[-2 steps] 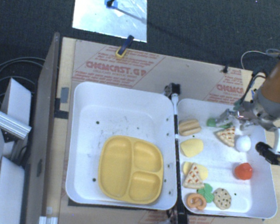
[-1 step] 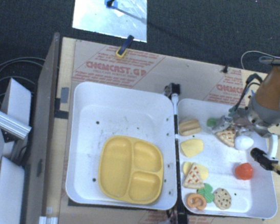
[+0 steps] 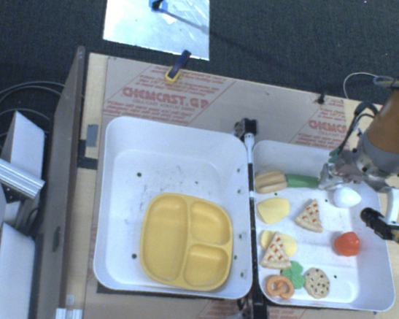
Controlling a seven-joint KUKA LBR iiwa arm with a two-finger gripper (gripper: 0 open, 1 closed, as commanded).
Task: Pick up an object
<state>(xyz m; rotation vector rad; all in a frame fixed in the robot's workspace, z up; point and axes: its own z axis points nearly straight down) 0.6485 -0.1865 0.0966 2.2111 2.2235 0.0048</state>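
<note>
2 bins | fingers point(image 3: 334, 180) over right bin point(image 3: 378, 280), by white egg point(image 3: 346, 197) | open or closed: cannot tell

White egg point(image 3: 347, 196), lying in the right bin's far part, near a green vegetable point(image 3: 301, 182).

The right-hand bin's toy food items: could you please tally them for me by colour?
Yellow or tan: 3, namely the tan hot-dog bun, yellow chip-shaped piece, and yellow flat piece
Pizza slices: 2
Green: 2
White egg: 1
Red tomato: 1
Brown cookie: 1
Orange pretzel: 1
Total: 11
</note>
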